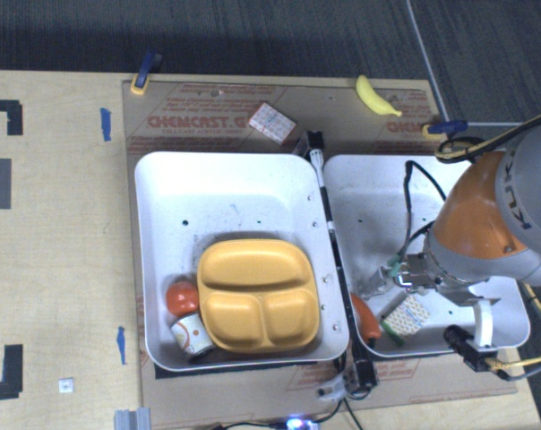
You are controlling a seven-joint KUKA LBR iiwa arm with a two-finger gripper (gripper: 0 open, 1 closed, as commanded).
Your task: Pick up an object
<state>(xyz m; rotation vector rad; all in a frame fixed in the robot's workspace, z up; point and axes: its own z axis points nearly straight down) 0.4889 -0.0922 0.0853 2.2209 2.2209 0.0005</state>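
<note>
The left bin carries a big yellow tray. In the right bin, my gripper hangs just above a checkered packet, beside an orange piece at the front wall. I cannot tell its state. I should descend straight, centred on the packet; open room lies behind.
</note>
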